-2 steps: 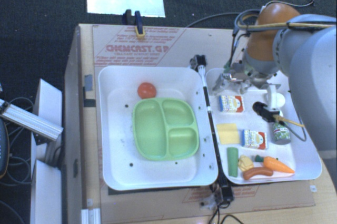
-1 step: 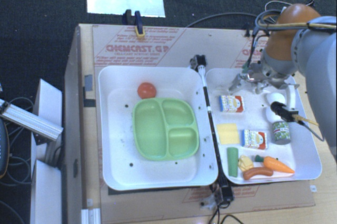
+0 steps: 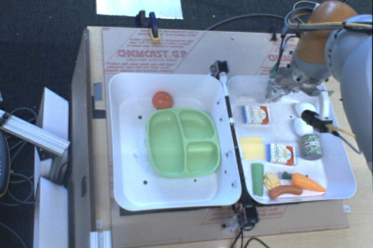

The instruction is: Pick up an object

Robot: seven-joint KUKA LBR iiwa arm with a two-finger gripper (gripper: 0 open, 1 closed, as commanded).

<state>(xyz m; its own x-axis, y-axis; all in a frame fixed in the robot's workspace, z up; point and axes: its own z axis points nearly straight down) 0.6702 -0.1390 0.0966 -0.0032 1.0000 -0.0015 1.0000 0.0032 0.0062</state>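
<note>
Two white bins sit side by side, the left bin (image 3: pixel 125 142) holding a green divided plate (image 3: pixel 183 142) and a red tomato (image 3: pixel 162 100), while the gripper (image 3: pixel 282 91), its grip state impossible to tell, hovers at the right bin's (image 3: pixel 341 174) back edge, near a small carton (image 3: pixel 256 115).
</note>
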